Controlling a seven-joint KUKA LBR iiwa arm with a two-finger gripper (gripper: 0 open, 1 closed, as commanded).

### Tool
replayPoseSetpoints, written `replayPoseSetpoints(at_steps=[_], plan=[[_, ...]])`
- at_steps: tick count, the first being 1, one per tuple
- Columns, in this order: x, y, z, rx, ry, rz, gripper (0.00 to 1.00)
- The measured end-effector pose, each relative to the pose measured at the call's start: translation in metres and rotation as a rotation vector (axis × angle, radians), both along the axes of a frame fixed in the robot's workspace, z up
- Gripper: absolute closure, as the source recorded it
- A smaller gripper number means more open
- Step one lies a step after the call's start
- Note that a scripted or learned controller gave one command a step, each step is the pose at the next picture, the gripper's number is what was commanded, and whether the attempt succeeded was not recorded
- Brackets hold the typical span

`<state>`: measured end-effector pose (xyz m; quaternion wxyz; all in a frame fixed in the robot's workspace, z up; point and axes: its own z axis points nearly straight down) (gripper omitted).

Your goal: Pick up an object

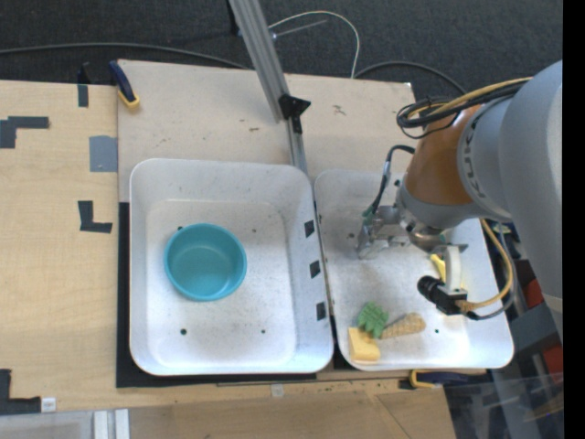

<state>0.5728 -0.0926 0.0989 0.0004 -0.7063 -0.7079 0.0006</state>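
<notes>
The arm (512, 154) runs off the right edge and hides part of the right bin (343, 273), while the gripper (370, 242) is too small and blurred to read.

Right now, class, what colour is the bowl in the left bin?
Teal-blue bowl, seen in the camera view.

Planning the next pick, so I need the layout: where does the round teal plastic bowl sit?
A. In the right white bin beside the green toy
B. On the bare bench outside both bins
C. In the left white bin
C. The round teal plastic bowl rests on the floor of the left white bin, apart from the gripper over the right white bin.
</notes>
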Motion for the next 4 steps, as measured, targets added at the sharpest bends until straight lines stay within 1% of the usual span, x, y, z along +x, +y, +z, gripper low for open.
replayPoseSetpoints(at_steps=[1,2,3,4], plan=[[-0.006,-0.007,0.056,-0.001,-0.004,-0.002,1.0],[-0.011,-0.001,0.102,0.0,-0.004,-0.001,1.0],[-0.013,0.001,0.165,-0.001,-0.007,0.0,1.0],[0.011,0.05,0.162,0.002,-0.001,0.004,1.0]])
